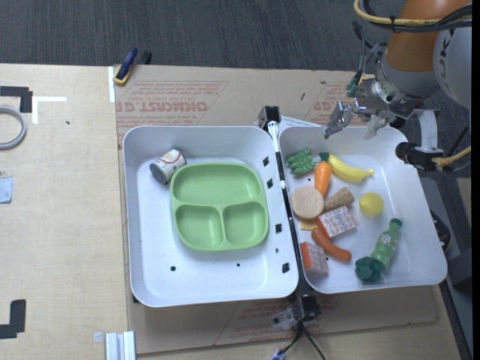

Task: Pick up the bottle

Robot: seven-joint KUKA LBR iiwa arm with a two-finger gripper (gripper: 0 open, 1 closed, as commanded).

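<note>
The bottle [386,241] is small, clear green with a green cap, and lies tilted near the front right of the right bin [420,201], its base against a broccoli floret [367,269]. My gripper [351,127] hangs over the far rim of that bin, well behind the bottle. Its fingers [332,128] are spread open with nothing between them.
The right bin also holds a banana [349,170], a carrot [322,177], a lemon [371,203], a round bun [307,202], a red box [337,221] and other toy food. In the left bin [142,223] sit a green divided plate [219,205] and a small can [166,165].
</note>
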